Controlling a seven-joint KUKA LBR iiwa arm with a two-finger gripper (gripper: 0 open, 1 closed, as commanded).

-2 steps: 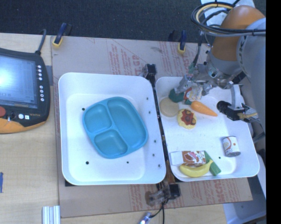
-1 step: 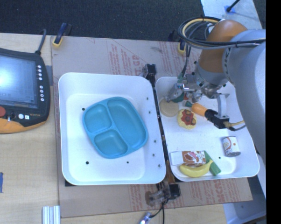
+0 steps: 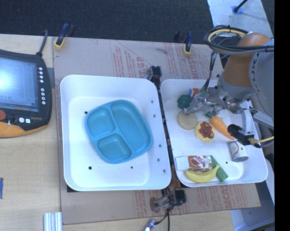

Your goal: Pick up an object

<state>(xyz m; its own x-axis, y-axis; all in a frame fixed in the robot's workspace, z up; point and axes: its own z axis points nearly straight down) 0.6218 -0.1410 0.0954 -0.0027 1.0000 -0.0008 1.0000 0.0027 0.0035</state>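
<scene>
Orange carrot (image 3: 220,125) lies crowded by toys just beside our claw (image 3: 203,102) (grip state we cannot tell), so it may snag a neighbour.

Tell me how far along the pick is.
Done: the arm has the end effector low over the right bin, by the green toy. In hand: nothing visibly lifted. Left: grasping and raising an item; the carrot, banana and can lie in the bin.
</scene>
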